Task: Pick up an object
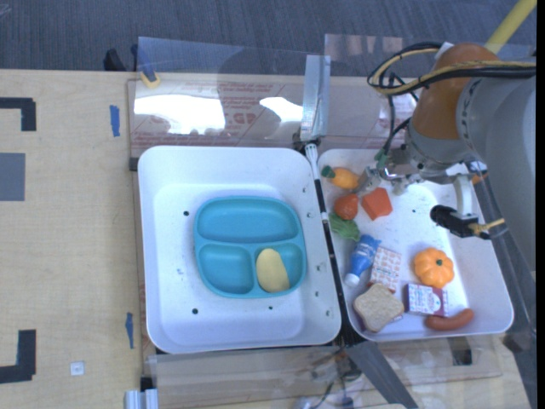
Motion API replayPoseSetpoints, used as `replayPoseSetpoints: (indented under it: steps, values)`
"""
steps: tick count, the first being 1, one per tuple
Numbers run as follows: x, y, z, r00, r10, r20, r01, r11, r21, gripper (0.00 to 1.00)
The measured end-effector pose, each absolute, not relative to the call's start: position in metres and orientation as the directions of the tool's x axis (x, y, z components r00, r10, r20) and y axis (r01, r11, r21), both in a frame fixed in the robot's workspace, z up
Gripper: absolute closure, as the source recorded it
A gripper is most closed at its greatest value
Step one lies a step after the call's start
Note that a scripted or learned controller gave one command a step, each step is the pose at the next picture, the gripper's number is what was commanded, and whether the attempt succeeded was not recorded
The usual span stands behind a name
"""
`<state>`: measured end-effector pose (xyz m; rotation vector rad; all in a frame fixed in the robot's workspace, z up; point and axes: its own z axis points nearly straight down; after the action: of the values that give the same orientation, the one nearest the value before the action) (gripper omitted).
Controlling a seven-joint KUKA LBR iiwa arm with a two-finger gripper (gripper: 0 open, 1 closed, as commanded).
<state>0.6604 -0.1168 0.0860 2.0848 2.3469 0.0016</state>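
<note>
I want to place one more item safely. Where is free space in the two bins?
Free: left bin floor around the blue tray, and two tray compartments beside the yellow potato. The right bin is crowded; one bare patch lies between orange block and pumpkin.

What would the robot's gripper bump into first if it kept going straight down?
Probably the orange block. The gripper hangs at the far end of the right bin, just above that block, with a small orange fruit beside it. Depth is hard to judge from this slant.
</note>
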Motion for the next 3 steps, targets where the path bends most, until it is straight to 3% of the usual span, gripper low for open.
replayPoseSetpoints:
  steps: [1,2,3]
  values:
    - [0.662,-0.117,0.099,-0.12,0.993,-0.004,0.993,0.12,0.007,1.0]
    - [0.649,-0.138,0.144,-0.362,0.932,-0.005,0.932,0.362,0.006,1.0]
    - [0.639,-0.099,0.144,-0.5,0.866,0.0,0.866,0.5,0.001,1.0]
